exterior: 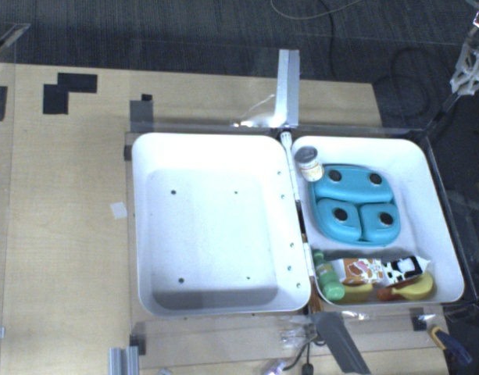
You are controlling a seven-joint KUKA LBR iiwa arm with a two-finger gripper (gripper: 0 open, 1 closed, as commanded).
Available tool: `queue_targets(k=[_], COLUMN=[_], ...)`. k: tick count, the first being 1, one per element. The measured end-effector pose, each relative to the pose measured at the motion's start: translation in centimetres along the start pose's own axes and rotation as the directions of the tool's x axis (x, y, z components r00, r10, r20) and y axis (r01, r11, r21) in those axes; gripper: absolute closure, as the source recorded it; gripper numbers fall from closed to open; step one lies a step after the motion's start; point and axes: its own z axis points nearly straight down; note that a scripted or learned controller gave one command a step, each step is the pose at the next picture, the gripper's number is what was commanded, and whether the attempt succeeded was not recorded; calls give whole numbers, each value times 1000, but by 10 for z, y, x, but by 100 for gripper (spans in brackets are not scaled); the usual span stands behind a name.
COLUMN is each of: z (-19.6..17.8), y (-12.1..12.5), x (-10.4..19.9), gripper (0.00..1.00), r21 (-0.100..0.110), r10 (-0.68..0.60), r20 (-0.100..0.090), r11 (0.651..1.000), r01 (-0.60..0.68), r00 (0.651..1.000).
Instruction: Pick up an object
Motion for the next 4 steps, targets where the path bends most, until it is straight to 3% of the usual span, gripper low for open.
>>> queue_targets(k=[1,2,3,4], z=[-12,23,-21,-16], y=[0,-10,-38,-4], x=[2,11,-19,-17], gripper=[100,100,100,100], r21=[-5,7,5,6], r10=[-9,100,209,236], r20=[-1,1,1,3], r11=[1000,995,978,972], r01=[9,-100,-209,-236], r00=[1000,995,978,972])
